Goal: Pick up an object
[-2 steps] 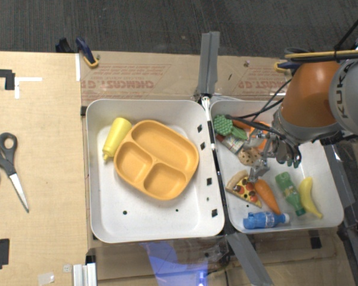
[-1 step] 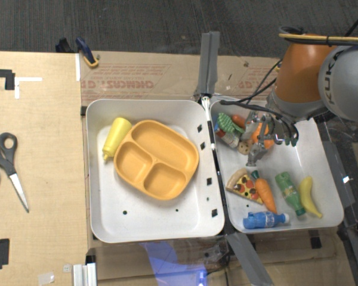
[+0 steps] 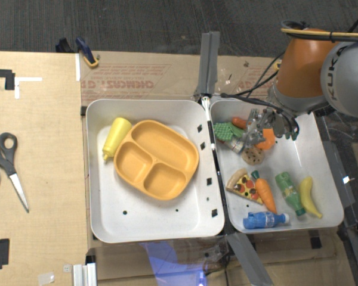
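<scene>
The gripper (image 3: 255, 133) is down in the right bin (image 3: 322, 159), among the far toys, just above the cookie (image 3: 253, 155) and beside a green waffle piece (image 3: 226, 131); whether it grips anything, I cannot tell. It should centre squarely over one toy before closing, I'd say.

Left bin (image 3: 101, 219): open floor along the front and right sides; the orange divided plate (image 3: 154, 158) and the yellow bottle (image 3: 115, 137) touching its left edge occupy the centre and rear left. Right bin (image 3: 328, 159): the gripper (image 3: 255, 134) and toys crowd the rear left. Pizza slice (image 3: 243, 185), carrot (image 3: 264, 194), green bottle (image 3: 289, 192), banana (image 3: 309, 196) and blue bottle (image 3: 265, 220) fill the front. Bare floor remains mid-right.
</scene>
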Tool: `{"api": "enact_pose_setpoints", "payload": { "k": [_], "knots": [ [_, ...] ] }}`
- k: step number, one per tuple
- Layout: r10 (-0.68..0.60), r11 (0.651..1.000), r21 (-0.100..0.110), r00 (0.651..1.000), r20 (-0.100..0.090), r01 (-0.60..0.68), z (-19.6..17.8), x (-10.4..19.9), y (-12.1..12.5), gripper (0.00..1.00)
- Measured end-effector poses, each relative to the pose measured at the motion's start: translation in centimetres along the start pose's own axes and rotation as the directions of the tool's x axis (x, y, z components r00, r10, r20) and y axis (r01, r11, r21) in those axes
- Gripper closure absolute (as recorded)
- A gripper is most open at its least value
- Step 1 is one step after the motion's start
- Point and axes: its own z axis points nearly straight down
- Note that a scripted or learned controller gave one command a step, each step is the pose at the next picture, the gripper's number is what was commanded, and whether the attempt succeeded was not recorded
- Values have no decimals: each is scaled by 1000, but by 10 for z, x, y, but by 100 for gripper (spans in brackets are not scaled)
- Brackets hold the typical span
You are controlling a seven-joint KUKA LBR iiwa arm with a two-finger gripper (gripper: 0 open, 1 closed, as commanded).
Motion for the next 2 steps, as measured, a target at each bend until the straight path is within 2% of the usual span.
{"api": "enact_pose_setpoints", "payload": {
  "k": [1, 2],
  "knots": [
    [10, 1000, -7, 1000, 0, -10, -38, 17, -44, 100],
    [10, 1000, -7, 1000, -1, -10, -38, 17, -43, 0]
  ]
}}
